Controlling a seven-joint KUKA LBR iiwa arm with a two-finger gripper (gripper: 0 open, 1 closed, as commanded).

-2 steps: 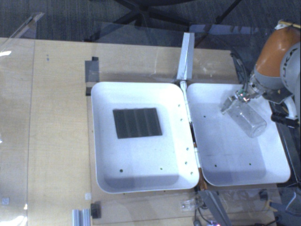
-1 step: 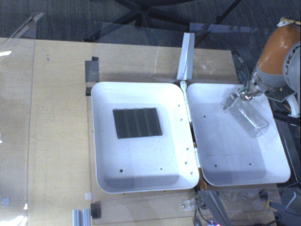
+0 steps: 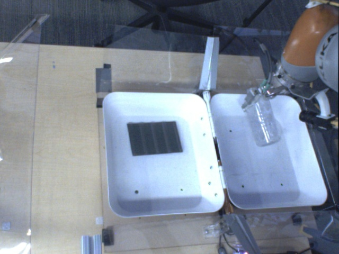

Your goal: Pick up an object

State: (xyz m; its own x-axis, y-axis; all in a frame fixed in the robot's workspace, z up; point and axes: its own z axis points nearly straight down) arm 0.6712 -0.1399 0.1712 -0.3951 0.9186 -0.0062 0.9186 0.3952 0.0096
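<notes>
We log one clear plastic bottle, faint against the right bin, its outline hard to trace. The gripper sits at the bottle's upper end; how far its fingers stand apart, we cannot tell. The bottle's long axis runs roughly top to bottom of view, cap end towards the gripper. Left bin: one dark ribbed pad, lying flat.

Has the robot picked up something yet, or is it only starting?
Partly done, by the look of it. The claw is over the right bin, and a clear plastic bottle hangs below it, its top at the claw. I cannot tell whether the bottle is truly gripped or off the floor. The dark ridged mat lies untouched in the left bin.
</notes>
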